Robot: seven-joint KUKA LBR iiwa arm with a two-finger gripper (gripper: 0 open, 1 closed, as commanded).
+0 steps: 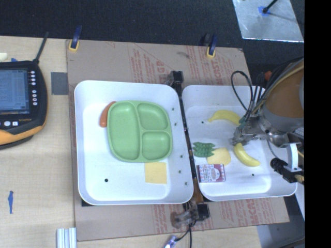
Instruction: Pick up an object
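My gripper [242,137] is low in the right bin [258,190], near its middle right. Its tip sits just above the upper end of a yellow banana [246,156]; I cannot see whether they touch. A second banana [225,117] lies farther back and to the left. On the bin floor to the left are a green leafy toy [203,149], a pale yellow piece [220,155] and a red and white packet [211,173].
The left bin [88,185] holds a green divided plate [139,130], an orange sausage [105,114] at the plate's left edge and a yellow square [156,172]. A tablet-like pendant [18,99] lies at the far left. Black cables [251,94] trail behind the wrist.
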